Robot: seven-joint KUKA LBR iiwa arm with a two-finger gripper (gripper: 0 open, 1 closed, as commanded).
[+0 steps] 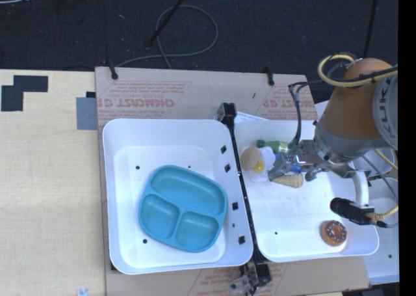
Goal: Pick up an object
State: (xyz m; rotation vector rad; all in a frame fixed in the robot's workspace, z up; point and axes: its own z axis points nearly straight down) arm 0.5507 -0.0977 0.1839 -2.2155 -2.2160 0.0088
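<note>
Looking down on the pale wooden worktop (45, 190), we have two white bins side by side on a sheet of printed cardboard (162, 93). The left bin (123, 138) holds one thing, a blue divided plate (182, 207), lying flat and turned at a slant, nearer the bin's front right corner.

Over to the right bin (292, 242), and this is where the action is. The grey arm (354, 109) with its orange band reaches in from the right, and the claw (284, 170) is down low in the bin's upper middle. Right at its tip lies a pale tan piece (290, 181), seemingly touching it or just beneath it. From this angle we cannot tell how far the claw is open, nor whether it has hold of anything, because the metal and the tan piece run together in the view.

Just to the left of the claw sits a yellow-and-white lump (252, 158), close to the divider between the bins. Behind it, toward the bin's back wall, we see a green bottle-like item (276, 146) lying on its side, partly tucked behind the wrist cabling. Well apart from that cluster, a brown doughnut (335, 232) with a pale hole in its middle rests flat in the bin's front right corner, on its own.
</note>
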